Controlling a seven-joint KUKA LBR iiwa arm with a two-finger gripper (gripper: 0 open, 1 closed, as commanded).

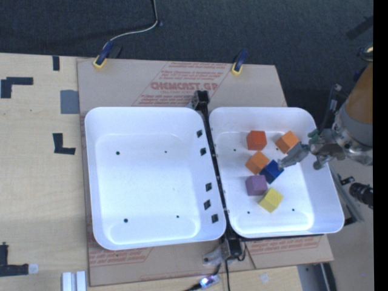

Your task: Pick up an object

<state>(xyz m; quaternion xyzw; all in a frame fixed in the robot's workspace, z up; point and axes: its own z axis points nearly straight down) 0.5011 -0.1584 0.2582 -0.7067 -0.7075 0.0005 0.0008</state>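
Arm enters from right edge of frame; the orange band (364, 99) is cut off by the frame edge, and most of the arm body is out of view. Gripper (297, 155) sits over the right side of the right bin (321, 220), pointing left toward the blocks. Fingers appear as a grey blur; cannot tell whether they are apart or together, and no block is visibly between them.

Right bin contents, clustered in its upper-middle area:
- red-orange block (256, 140), upper left of the group
- orange block (288, 142), to its right, just beside the gripper tip
- second orange block (257, 161), below the first
- blue block (271, 171), touching the second orange one; its right side is partly hidden by the gripper
- purple block (256, 185), just below
- yellow block (270, 200), lowest, near the purple one

Left bin (97, 180) shows small dark dots on its floor.

Writing: red print on the cardboard sheet (182, 86) under the bins reads roughly "CHEMCAST GP"; smaller lines around it are illegible. Two yellow-and-blue clamps (103, 54) grip the cardboard's upper edge. A cable (151, 11) runs off the top of frame.
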